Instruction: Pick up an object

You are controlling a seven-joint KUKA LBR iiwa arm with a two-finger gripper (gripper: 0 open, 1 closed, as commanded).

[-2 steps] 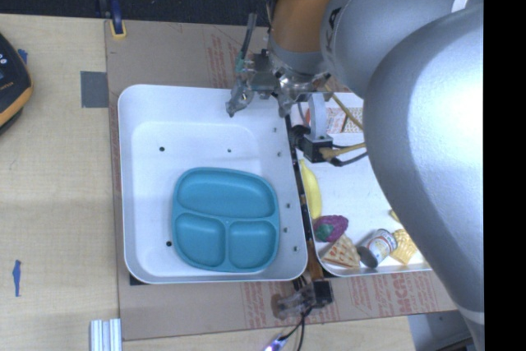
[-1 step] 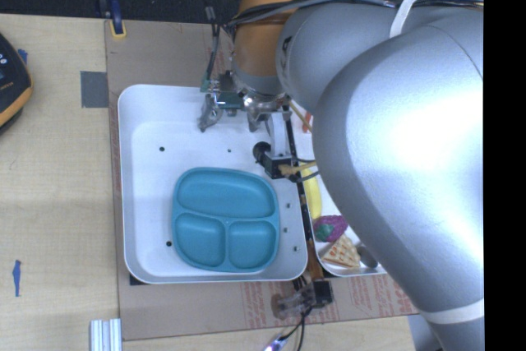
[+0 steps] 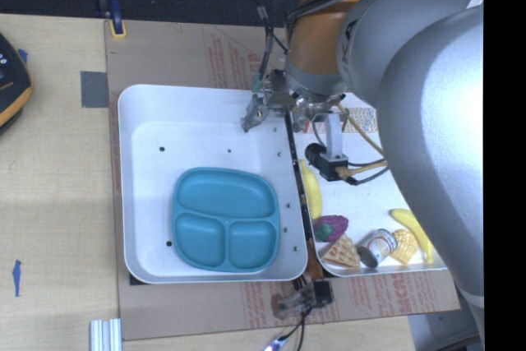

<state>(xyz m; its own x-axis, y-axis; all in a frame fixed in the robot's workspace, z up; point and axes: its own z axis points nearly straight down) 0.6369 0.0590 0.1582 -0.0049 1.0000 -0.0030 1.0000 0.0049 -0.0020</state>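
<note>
Nothing is picked yet, I judge. The gripper [image 3: 261, 104] hangs at 12 o'clock of the left bin [image 3: 140, 119], its opening unclear; the blue tray [image 3: 223, 218] lies at 6 o'clock.

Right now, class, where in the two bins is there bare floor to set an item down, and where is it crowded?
The left bin has bare floor between its far wall and the blue tray, and a strip along its left wall. The right bin is crowded: two bananas, a purple fruit, a wedge and a can lie together under the arm.
</note>
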